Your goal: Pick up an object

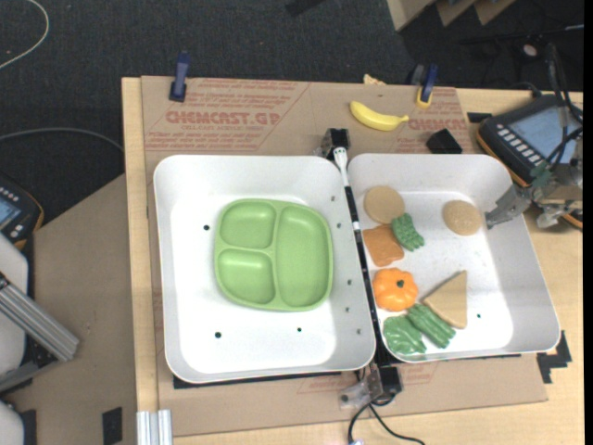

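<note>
- Cardboard-covered bench is carrying two white bins; landmark: the right bin.
- Gripper is hovering at that bin's upper right rim; whether it is open or closed cannot be told.
- Round cookie is lying inside the bin, just left of the gripper, the nearest candidate.
- Pumpkin and wedge are sitting lower in the bin.
- Green plate is resting in the bin alongside.
- Banana is lying beyond the bin's top edge.

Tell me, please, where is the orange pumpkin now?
In the camera view, the orange pumpkin lies in the right bin, near its left wall, just below the orange-brown square piece and left of the tan wedge.
</note>
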Tool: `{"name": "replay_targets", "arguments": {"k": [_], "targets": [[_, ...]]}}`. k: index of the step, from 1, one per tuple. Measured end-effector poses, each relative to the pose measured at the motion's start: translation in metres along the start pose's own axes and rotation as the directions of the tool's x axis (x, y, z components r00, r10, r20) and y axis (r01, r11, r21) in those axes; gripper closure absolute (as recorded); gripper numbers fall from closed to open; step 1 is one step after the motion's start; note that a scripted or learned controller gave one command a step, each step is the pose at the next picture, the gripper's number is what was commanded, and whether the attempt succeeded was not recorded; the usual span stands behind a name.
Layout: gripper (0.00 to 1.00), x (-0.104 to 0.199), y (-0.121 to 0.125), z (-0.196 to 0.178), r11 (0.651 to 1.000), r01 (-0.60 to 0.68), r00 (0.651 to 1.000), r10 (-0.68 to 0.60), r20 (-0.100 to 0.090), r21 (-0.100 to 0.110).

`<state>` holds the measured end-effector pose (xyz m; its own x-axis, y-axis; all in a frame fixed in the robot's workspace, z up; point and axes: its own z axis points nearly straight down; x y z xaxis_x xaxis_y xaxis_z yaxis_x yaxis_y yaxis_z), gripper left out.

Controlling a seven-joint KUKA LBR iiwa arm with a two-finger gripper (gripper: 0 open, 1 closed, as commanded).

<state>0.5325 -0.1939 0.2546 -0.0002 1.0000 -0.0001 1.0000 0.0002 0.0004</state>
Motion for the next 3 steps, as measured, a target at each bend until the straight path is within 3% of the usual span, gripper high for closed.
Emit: {"name": "replay_targets", "arguments": {"k": [1, 2, 3], "targets": [[0.00, 0.057, -0.054, 0.101, 1.000, 0.002, 1.000, -0.001, -0.007, 0.015], [0.00, 0.034, -0.053, 0.171, 1.000, -0.003, 1.000, 0.003, -0.006, 0.002], [0.00, 0.087, -0.054, 0.170, 1.000, 0.005, 1.000, -0.005, -0.004, 0.003]]}}
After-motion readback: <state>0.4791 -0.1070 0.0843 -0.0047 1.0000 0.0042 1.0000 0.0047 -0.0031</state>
